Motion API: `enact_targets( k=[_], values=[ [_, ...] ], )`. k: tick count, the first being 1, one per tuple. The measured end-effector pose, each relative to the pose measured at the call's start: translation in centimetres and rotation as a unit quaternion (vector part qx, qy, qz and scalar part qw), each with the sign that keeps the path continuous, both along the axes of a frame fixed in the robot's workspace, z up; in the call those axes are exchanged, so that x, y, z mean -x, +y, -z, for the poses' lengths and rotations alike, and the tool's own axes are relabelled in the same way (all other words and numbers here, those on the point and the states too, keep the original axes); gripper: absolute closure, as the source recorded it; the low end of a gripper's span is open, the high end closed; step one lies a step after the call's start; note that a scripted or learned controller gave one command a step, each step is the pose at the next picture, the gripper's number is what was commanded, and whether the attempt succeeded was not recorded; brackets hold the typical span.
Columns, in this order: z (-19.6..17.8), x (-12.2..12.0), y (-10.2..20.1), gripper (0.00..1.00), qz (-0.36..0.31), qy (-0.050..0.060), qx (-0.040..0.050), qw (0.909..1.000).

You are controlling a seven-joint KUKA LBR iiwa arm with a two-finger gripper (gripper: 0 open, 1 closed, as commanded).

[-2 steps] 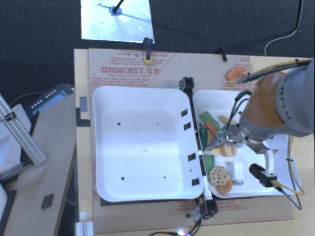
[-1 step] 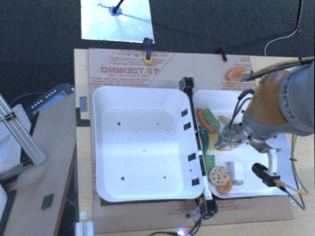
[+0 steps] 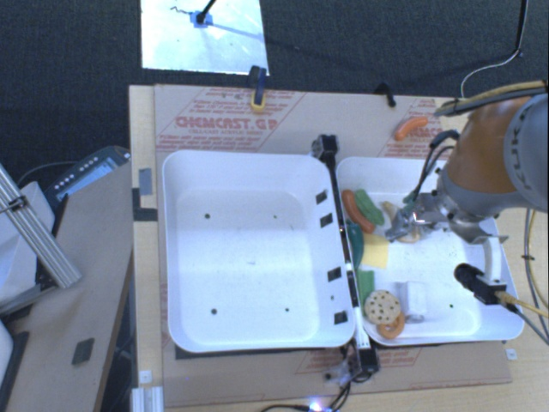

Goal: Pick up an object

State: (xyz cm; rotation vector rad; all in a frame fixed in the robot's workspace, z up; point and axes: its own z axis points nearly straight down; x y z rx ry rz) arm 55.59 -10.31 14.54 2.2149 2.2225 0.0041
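Right bin, near-left corner: round biscuit-like disc lying flat, with an orange ring touching its near edge. Just right of the disc is a small white block. Just beyond the disc, a green piece sits against the bin's left wall. Next one out is a yellow block, touching the green piece's far end.

The pincer is mid-bin, left of centre, with the arm coming in from the right. It sits low over a tan piece, either touching it or just above. Can't tell how far open the pincer is, and can't see anything held in it.

Left of the pincer, near the left wall, a red-orange sausage shape and a green pod lie side by side, touching.

Left bin sits alongside, the two rims meeting at the divider.

Beyond the right bin, an orange piece lies on the worktop, outside both bins. A yellow clamp is on the worktop's far edge.
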Motion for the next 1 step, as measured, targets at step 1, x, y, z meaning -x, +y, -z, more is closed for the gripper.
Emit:
enact_targets(
  k=[1],
  values=[
    [-4.12,-0.07,7.89,1.0,-0.004,0.0,-0.0014,1.0]
  ],
)
